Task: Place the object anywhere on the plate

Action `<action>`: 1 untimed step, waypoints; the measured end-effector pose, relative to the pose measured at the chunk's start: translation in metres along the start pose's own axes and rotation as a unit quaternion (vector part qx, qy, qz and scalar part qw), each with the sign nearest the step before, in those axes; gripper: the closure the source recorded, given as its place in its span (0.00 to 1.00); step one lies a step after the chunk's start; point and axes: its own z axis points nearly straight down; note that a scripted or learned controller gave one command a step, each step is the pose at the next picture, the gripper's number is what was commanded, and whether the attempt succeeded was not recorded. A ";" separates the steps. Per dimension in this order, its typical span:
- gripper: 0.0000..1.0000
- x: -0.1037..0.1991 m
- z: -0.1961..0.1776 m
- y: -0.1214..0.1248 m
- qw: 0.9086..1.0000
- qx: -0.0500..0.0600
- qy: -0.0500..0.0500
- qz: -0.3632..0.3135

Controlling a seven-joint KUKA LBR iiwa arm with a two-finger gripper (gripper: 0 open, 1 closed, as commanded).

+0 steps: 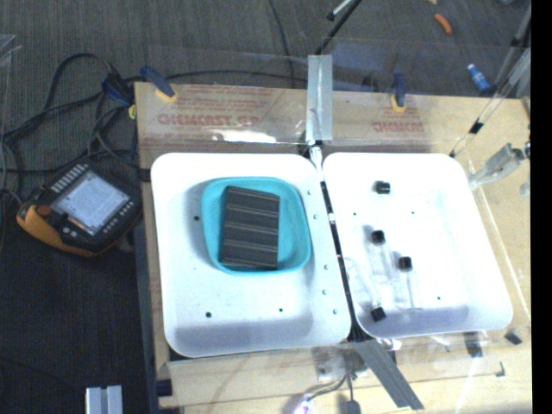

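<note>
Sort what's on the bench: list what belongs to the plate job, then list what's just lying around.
Belongs to the job:
- teal plate in the left bin
- dark ribbed block lying on the plate

Just lying about:
- small clear pieces with black caps in the right bin
- handheld control pendant on the floor
</note>
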 end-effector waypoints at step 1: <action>0.00 -0.006 -0.039 -0.023 0.998 0.000 0.000 0.067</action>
